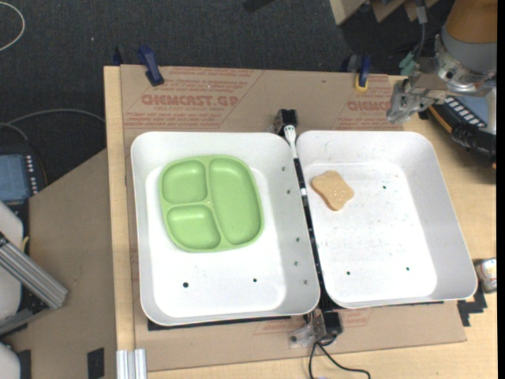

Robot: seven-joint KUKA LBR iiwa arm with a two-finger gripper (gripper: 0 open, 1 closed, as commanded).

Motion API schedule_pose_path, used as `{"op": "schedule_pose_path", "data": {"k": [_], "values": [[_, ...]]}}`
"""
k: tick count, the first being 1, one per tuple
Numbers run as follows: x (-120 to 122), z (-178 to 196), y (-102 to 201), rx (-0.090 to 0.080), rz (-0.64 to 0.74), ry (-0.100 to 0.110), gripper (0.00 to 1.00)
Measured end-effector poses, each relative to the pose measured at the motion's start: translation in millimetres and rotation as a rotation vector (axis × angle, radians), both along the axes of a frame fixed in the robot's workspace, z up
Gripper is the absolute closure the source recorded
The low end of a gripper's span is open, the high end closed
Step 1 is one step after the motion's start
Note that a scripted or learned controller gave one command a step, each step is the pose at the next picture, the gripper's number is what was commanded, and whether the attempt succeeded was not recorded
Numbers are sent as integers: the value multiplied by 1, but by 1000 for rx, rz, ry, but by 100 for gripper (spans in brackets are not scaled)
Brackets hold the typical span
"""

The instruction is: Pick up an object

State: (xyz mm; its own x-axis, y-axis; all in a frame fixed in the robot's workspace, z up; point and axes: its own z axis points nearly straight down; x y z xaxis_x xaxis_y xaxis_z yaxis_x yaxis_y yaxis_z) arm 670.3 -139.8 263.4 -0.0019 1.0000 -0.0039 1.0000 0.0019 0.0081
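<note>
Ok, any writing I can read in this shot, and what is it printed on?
"CHEMCAST GP", red print on the brown board behind the left bin.
The same red print repeats on the board behind the right bin, too blurred to read in full.
Smaller red lines under both: too small to read.

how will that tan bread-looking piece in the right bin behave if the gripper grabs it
The tan piece looks small and thin, so probably light. It lies flat on the right bin floor, so it is unlikely to roll. Its low profile may make pinching it tricky.
</note>
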Motion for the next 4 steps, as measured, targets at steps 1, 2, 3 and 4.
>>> {"op": "schedule_pose_path", "data": {"k": [1,2,3,4], "values": [[-4,-32,120,9,9,13,100],[-66,2,165,7,4,10,100],[-105,31,204,7,4,10,100],[-92,6,262,5,3,9,100]]}}
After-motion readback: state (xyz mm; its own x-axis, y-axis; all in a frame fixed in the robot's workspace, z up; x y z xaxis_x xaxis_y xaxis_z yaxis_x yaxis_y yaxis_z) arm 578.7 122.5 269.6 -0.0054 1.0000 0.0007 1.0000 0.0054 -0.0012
